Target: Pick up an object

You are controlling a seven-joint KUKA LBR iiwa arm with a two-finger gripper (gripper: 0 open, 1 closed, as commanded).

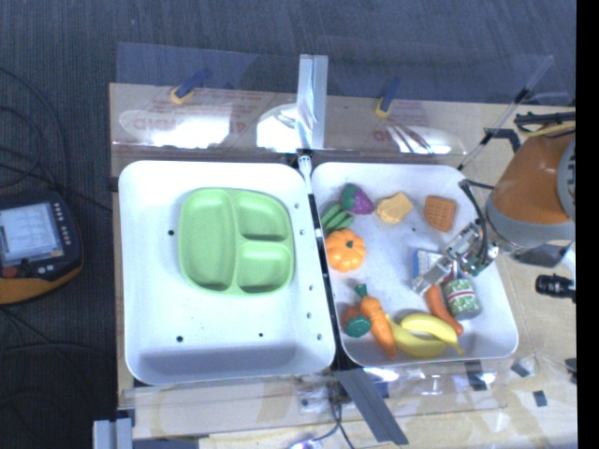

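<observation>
Low in the right bin, the claw hangs over the toys; whether it is apart or together I cannot tell. Touching it below sits one can; below that, one banana and two carrots. Left of it lie one pumpkin, one waffle, perhaps a cheese wedge. Farther left, one green tray fills the second bin, on a desk over dark carpet.

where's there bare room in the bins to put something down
Left bin: a wide bare strip along the near side, below the green tray, plus a narrower margin on the tray's left. Right bin: only a small patch mid-floor, between pumpkin, waffle and gripper. Its near end is crowded with carrot, banana and can.
</observation>
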